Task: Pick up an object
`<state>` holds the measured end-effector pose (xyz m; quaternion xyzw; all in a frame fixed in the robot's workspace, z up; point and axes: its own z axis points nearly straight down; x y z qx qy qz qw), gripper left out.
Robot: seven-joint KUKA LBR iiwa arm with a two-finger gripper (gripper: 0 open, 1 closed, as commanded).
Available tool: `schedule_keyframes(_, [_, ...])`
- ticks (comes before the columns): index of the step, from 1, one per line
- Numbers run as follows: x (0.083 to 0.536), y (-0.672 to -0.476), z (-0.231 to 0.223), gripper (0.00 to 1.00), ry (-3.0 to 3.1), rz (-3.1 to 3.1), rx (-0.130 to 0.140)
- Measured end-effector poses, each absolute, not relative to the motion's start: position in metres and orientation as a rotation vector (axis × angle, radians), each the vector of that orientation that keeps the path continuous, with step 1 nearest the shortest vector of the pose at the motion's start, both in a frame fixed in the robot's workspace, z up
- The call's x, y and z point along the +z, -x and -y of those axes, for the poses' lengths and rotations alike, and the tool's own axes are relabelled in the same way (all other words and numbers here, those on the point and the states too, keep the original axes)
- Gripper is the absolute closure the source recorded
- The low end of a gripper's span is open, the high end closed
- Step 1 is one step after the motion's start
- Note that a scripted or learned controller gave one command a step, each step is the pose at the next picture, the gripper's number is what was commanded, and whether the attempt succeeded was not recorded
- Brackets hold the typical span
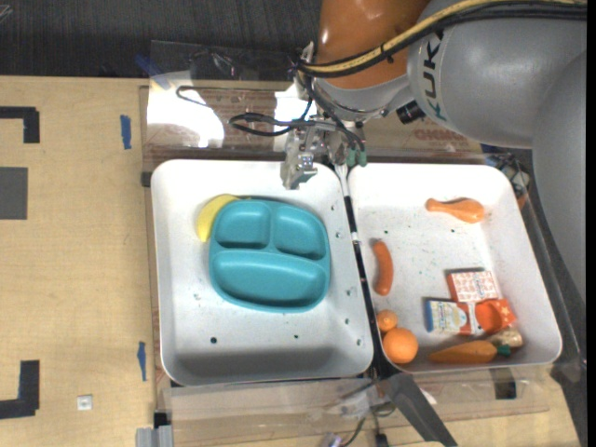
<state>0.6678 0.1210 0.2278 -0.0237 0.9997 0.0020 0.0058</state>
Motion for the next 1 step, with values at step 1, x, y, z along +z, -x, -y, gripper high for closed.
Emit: schedule_keyframes(1, [0.2125,-0.6673,-0.1623,1.00,-0.147,-3.130,0.006])
